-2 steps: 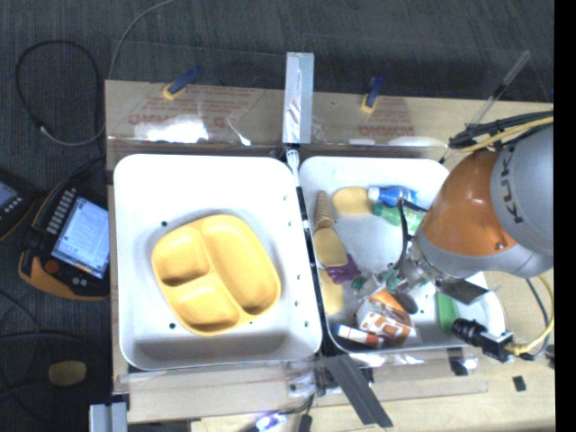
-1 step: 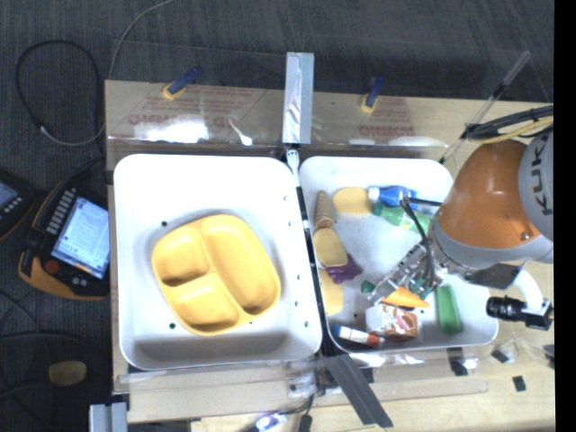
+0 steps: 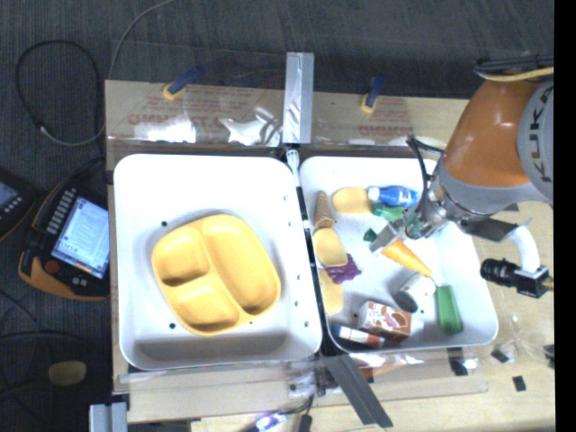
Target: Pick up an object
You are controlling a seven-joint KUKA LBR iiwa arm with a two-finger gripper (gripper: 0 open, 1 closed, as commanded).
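On the left, I see the left bin [image 3: 135, 241] with a yellow divided tray [image 3: 214, 270] lying flat in its middle; it is wide and low, and the bare floor around it gives much free room. The ridge where the two bins touch runs between them, and a cone [image 3: 323, 207] and a yellow piece [image 3: 328, 246] lie just beside this wall, so I judge them hard to reach from that side.

The right bin [image 3: 477, 327] is crowded. A blue bottle [image 3: 393, 195] lies near the far wall, an orange carrot-shaped toy [image 3: 407, 256] near the middle, a small carton [image 3: 387, 318] and a green block [image 3: 447, 305] near the front wall.

The gripper [image 3: 405, 232] hangs low over the right bin, just above the carrot toy and near the bottle. Whether the claw is wide or narrow I cannot tell, and I see nothing held in it. I believe the carrot toy is the likely target, with open floor to its right.
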